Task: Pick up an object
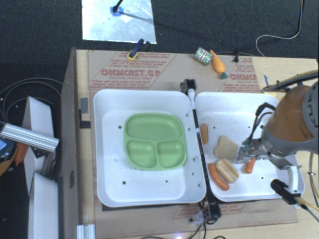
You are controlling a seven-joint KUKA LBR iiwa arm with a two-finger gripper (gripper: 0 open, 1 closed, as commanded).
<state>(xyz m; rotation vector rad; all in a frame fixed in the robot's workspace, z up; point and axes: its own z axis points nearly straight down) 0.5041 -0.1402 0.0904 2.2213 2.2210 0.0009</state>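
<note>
- The gripper [245,153] is lowered into the right bin [234,106] at the frame's lower right, placed among the toy foods for a pick.
- Whether anything is pinched cannot be told.
- A small orange carrot [249,166] lies just beside it; a tan bread slice [226,147] and hot-dog bun [227,171] lie left.
- A green, moulded, three-compartment plate [153,140] sits in the left bin [112,148].

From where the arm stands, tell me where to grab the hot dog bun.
Grip the hot dog bun across its narrow width at mid-length, coming from above. It lies flat and oblong on the right bin; a sausage hugs its left side, so keep the claw centred.
</note>
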